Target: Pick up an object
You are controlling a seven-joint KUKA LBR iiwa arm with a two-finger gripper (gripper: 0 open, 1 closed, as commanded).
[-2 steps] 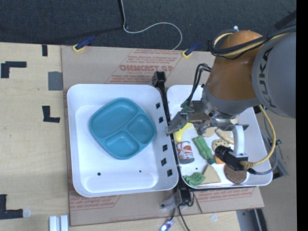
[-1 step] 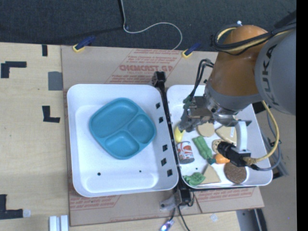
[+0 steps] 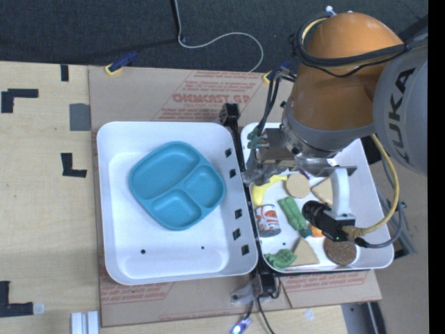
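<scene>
- The arm (image 3: pixel 348 75) reaches over the right bin (image 3: pixel 372 186), its wrist low above the clutter there.
- The gripper (image 3: pixel 268 160) sits near the bin's left wall; whether it is open or closed, I cannot tell.
- Closest pickable things lie just below it in view: a yellow piece (image 3: pixel 263 190), then a small can (image 3: pixel 268 219) and a green pickle-shaped piece (image 3: pixel 293 213), its long axis slanting down-right.
- The left bin (image 3: pixel 111 186) holds a blue divided plate (image 3: pixel 177 184), well apart from the gripper.
</scene>
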